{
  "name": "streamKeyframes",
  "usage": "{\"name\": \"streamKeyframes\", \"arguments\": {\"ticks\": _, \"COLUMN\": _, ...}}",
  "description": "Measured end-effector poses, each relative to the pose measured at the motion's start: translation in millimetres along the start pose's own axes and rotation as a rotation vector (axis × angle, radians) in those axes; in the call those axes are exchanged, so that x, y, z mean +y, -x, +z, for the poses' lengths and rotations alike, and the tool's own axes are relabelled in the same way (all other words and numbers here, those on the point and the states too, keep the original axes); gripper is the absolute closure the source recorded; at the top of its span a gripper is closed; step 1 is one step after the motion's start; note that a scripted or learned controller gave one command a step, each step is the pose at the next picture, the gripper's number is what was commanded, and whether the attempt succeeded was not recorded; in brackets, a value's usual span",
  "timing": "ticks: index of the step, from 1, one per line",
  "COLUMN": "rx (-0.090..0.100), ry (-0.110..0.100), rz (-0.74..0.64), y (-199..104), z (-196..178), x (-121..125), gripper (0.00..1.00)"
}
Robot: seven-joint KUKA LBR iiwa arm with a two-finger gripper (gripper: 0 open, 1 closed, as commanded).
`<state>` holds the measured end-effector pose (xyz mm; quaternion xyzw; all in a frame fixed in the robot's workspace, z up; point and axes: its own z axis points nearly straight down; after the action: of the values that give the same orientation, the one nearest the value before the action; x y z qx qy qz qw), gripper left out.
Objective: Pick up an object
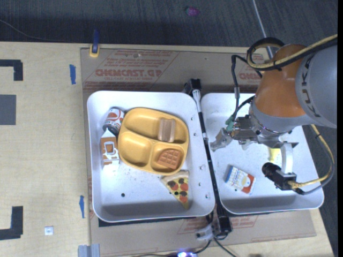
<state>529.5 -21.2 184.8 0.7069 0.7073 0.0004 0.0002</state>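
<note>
White carton (239, 178) lies flat, long axis slanting down-right, claw (221, 141) nearby, grip state unclear.

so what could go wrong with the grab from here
The gripper hangs over the right bin's bare floor, apart from the small packet; closing here would likely catch nothing. The packet lies flat, so it may slip from a pinch. The gripper is also close to the divider between the bins.
</note>
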Motion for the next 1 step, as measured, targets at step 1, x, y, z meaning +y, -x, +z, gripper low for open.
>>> {"name": "streamKeyframes", "arguments": {"ticks": 1, "rx": 0.0, "ry": 0.0, "rz": 0.0, "y": 0.0, "z": 0.0, "x": 0.0, "gripper": 0.0}}
